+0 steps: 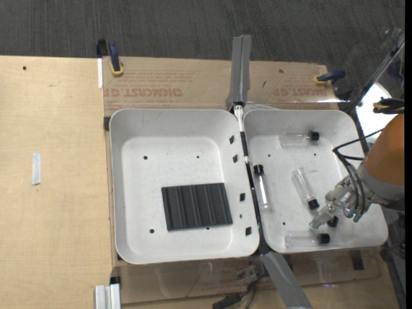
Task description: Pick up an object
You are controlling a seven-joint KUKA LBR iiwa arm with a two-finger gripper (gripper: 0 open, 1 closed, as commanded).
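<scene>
- My claw (pixel 329 212) hangs low over the near right part of the right bin (pixel 277 240), and its metal fingers blur into cables and glare, so I cannot tell whether they are spread or pressed together.
- Most of my arm is cut off at the right edge; only a rounded orange band (pixel 391 152) and a grey wrist show.
- Four clear plastic tubes with black caps lie in the right bin, and their transparent bodies are hard to pick out against the white floor.
- One tube (pixel 299 138) lies crosswise near the far wall.
- A thin tube (pixel 261 187) runs along the left wall of that bin.
- The slanted tube (pixel 304 187) lies in the middle, its cap just left of my claw.
- The near tube (pixel 308 239) lies by the near wall, its body almost invisible.
- A small black piece (pixel 333 221) sits right at my fingertips; I cannot tell whether I touch it.
- In the left bin (pixel 122 172) lies a dark grey ribbed rectangular slab (pixel 196 206), flat, with lengthwise grooves.
- Both bins are shallow, white, speckled, round-cornered, on brown cardboard (pixel 167 89).
</scene>
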